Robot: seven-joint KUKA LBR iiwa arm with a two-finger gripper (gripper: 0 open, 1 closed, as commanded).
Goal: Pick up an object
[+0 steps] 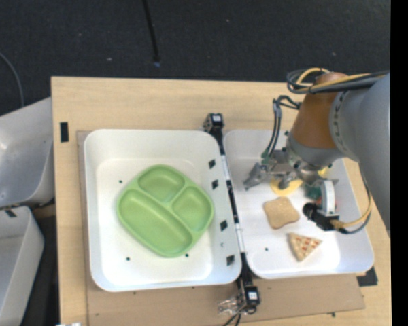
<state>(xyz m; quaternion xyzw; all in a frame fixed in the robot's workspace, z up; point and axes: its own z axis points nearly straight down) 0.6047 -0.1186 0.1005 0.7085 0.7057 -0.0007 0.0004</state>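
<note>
Down low in the right bin (350, 253): end effector (275, 175), grip state impossible to tell. Directly beneath it, something yellow (290, 183). Just below that, a bread slice (281, 212); nearer the front, a pizza slice (304, 246). In the left bin (95, 250), a green divided plate (164, 210).

Pincer (275, 175) above right bin (258, 257), near bread (281, 212).

Two white bins (95, 263) side by side, one green divided plate (164, 210) in the left bin, one bread slice (281, 212) and one pizza slice (304, 246) right of the plate
</note>
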